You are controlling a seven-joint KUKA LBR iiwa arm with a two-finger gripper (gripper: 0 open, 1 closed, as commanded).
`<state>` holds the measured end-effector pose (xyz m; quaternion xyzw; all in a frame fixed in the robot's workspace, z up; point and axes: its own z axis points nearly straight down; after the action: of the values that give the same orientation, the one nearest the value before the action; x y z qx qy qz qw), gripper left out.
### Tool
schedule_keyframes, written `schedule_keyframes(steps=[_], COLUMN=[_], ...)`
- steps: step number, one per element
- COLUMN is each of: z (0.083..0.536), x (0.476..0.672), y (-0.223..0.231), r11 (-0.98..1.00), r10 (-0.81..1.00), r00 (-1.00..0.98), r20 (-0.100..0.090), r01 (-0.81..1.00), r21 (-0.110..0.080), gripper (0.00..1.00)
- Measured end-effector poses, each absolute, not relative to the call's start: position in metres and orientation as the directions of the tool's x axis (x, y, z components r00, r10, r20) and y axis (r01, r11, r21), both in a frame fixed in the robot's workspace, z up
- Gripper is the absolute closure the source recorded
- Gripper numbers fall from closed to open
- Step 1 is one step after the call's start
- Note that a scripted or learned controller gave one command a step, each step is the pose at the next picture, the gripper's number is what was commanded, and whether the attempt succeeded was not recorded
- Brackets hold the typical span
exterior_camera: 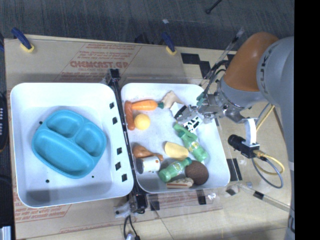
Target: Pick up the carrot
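- The claw [192,115] hangs over the right bin [212,156], near its far right edge, above a black and white thing [190,124]; I cannot tell its state.
- The carrot [143,105] lies by the far left corner of this bin, beside a yellow ball [142,122], well apart from the claw.
- I judge the picking is not yet begun: reaching, gripping and lifting remain.

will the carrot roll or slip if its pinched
The carrot looks rounded and tapered, so it may roll sideways when nudged. Its smooth, toy-like surface could slip from a pinch near the thin end. It looks rigid, probably light.
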<state>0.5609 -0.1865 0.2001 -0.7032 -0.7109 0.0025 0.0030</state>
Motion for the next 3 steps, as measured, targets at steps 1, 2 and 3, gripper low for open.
schedule_keyframes(steps=[1,2,3], z=[0.156,0.099,0.091], x=[0.521,0.568,0.653], y=[-0.149,-0.147,-0.142], r11=[0.164,0.376,0.328], r10=[0.986,0.927,0.945], r00=[-0.164,-0.376,-0.328], r20=[0.003,0.001,0.005], r01=[0.986,0.927,0.944], r21=[-0.007,-0.005,-0.024], gripper=[0.0,0.0,0.0])
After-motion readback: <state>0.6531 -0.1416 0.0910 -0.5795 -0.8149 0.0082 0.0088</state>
